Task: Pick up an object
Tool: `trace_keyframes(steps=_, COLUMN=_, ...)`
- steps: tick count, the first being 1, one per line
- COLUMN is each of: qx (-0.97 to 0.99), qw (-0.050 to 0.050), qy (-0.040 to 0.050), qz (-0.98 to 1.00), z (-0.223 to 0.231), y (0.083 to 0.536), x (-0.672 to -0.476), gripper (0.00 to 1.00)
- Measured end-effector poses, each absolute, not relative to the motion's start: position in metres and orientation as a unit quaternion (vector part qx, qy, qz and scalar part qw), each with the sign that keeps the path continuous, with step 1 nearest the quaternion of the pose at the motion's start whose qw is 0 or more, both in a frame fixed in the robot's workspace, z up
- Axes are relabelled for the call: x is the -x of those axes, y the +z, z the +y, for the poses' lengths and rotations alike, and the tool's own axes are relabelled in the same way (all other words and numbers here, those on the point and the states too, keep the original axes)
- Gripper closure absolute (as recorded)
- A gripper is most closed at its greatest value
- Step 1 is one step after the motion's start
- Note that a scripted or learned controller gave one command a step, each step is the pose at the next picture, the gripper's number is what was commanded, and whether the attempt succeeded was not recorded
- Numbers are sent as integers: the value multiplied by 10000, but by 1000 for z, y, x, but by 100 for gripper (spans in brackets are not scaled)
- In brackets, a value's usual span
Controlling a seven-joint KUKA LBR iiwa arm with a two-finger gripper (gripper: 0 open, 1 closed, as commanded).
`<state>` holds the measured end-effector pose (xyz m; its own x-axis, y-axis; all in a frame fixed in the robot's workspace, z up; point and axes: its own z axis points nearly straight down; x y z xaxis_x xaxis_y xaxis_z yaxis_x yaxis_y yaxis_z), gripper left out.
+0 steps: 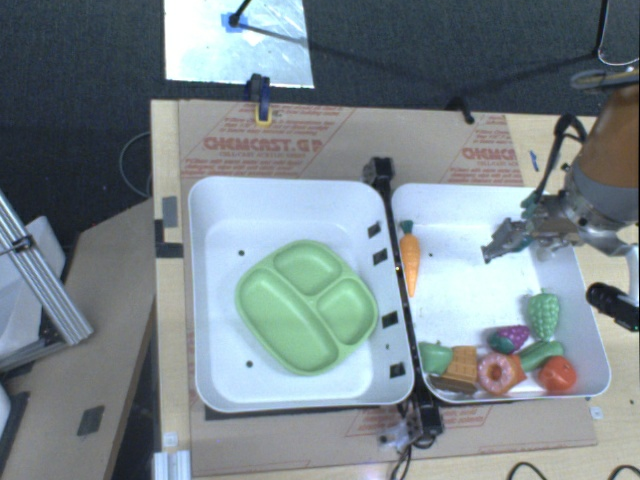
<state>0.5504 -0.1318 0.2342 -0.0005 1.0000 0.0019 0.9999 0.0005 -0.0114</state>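
Camera view: gripper (503,240) hangs over the right bin (460,208), far half, above bare floor; fingers seem slightly apart, nothing between them. Carrot (408,256) lies against that bin's left wall. Other toy foods (500,358) cluster in its near right corner. Green plate (306,306) occupies the left bin (215,218).

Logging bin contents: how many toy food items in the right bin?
7. Orange toy carrot by the divider; along the near wall: green piece, tan block, pink donut, purple piece, green grapes, red tomato. More may be hidden.
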Motion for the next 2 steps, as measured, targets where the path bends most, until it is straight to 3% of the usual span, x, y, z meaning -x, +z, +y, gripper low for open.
trace_keyframes(steps=1, qx=7059, qw=-6, qy=-5, qz=-7083, z=-131, y=241, x=-553, gripper=0)
trace_keyframes(steps=2, qx=7066, qw=9, qy=4, qz=-7076, z=-131, y=199, x=-550, gripper=0)
